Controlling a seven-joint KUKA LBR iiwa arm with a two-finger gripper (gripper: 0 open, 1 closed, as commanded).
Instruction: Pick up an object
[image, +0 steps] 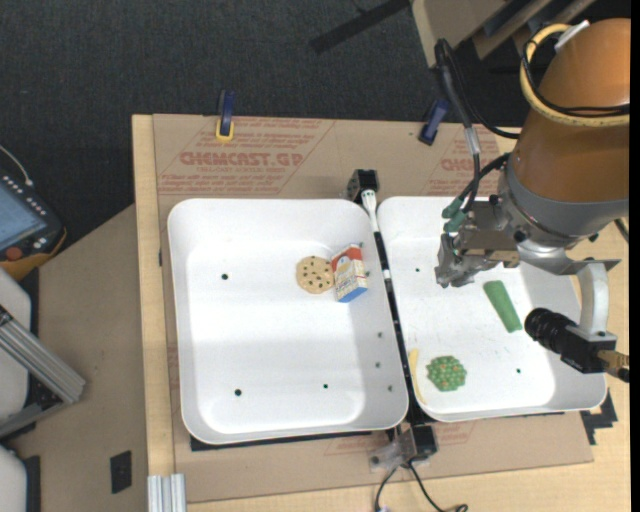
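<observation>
My gripper (452, 272) hangs over the upper left part of the right bin (420, 225), above bare white floor. A green stick (503, 305) lies just to its right and slightly nearer the front. A round green knobbly piece (446, 373) sits near the front left of that bin. In the left bin (200, 300), a chocolate-chip cookie (314, 274) lies beside a small red, white and blue carton (349, 273), close to the divider. No object shows in the gripper.
The grey arm with its orange band (580, 90) covers the right bin's back right corner. A black cylindrical part (565, 338) juts over that bin's right side. Both bins rest on a cardboard sheet (300, 150) held by blue clamps (226, 115).
</observation>
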